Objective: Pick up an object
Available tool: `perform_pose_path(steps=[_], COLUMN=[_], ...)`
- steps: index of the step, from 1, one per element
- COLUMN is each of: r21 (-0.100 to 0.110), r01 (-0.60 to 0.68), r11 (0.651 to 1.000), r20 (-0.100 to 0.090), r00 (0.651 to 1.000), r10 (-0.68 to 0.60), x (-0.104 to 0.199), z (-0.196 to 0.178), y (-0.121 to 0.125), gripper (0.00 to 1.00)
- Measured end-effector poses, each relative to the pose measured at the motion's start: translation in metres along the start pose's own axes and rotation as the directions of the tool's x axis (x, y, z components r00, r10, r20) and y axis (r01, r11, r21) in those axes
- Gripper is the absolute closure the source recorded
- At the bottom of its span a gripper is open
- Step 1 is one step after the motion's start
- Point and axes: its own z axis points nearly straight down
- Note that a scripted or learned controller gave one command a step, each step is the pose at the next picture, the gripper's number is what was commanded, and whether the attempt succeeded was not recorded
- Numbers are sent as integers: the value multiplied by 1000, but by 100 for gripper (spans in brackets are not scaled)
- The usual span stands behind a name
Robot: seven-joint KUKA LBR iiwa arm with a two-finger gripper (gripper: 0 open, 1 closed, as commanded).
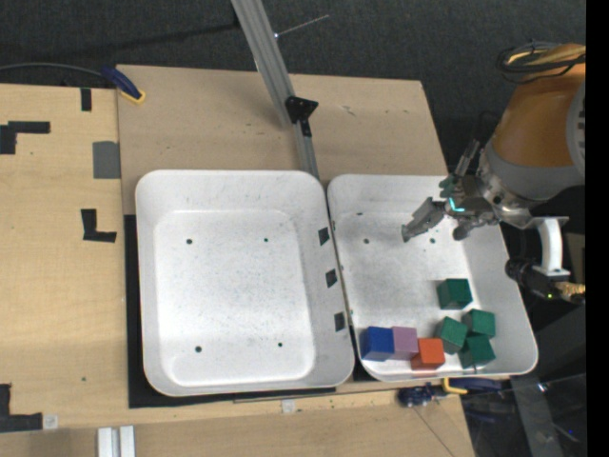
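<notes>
Camera view: gripper (pixel 433 219) hovers over the right bin (pixel 381 255), far half, fingers spread apart, nothing between them. Blocks cluster at the near edge: green cubes (pixel 455 292), orange block (pixel 430 352), blue block (pixel 378 341). Pick not started; descent and grasp left.
</notes>
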Motion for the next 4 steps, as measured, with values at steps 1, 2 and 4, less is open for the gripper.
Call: perform_pose_path(steps=[1,2,4], r21=[-5,2,-1], r01=[2,-1,0], r11=[1000,1000,1000], r20=[1,1,1], r00=[1000,1000,1000], r10=[-2,1,0], x=[0,-8,-3], z=[-3,58,147], y=[1,-1,-3], gripper=[0,0,0])
